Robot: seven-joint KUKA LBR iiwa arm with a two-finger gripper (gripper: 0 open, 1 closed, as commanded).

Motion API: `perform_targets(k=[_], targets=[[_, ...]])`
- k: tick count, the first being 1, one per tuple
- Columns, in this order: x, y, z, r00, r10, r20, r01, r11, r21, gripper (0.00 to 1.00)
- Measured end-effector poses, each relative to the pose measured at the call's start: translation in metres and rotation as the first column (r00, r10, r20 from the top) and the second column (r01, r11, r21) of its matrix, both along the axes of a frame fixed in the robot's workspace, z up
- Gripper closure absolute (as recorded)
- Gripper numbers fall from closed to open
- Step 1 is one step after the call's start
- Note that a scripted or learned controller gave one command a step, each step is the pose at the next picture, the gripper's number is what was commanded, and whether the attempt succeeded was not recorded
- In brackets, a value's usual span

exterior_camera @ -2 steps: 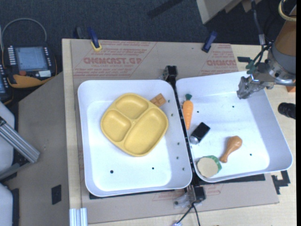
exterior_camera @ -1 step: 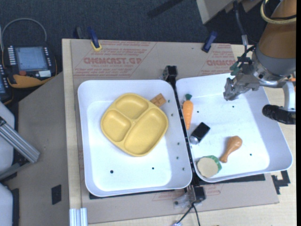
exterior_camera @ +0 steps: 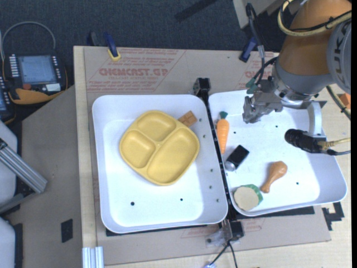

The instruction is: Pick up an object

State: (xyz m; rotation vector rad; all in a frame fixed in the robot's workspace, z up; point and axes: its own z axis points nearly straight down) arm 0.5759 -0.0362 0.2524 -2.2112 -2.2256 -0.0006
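Gripper [exterior_camera: 252, 116] hanging over right bin's [exterior_camera: 329, 191] far part, up-right of carrot [exterior_camera: 222, 134]; fingers' spread impossible to tell, nothing visibly held. Carrot hard against bin's left wall. Black block [exterior_camera: 239, 156] just below-right of carrot, drumstick [exterior_camera: 273, 175] farther right, bare floor between.

red "CHEMCAST GP" print, cardboard sheet [exterior_camera: 83, 149]

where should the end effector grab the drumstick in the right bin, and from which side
Probably the thin bone shaft of the drumstick, coming from straight above. It lies flat on the floor of the right bin, its rounded meat end up and right, its narrow end toward the round slice. Closing across the narrow shaft should hold better than on the bulb.
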Motion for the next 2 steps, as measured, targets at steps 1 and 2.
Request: perform_targets(k=[1, 2], targets=[[-0.004, 0.052, -0.001, 1.0, -0.001, 0.0, 0.001, 1.0, -0.001, 1.0], [-0.019, 0.101, -0.023, 1.0, -0.001, -0.002, 0.001, 1.0, -0.001, 1.0]])
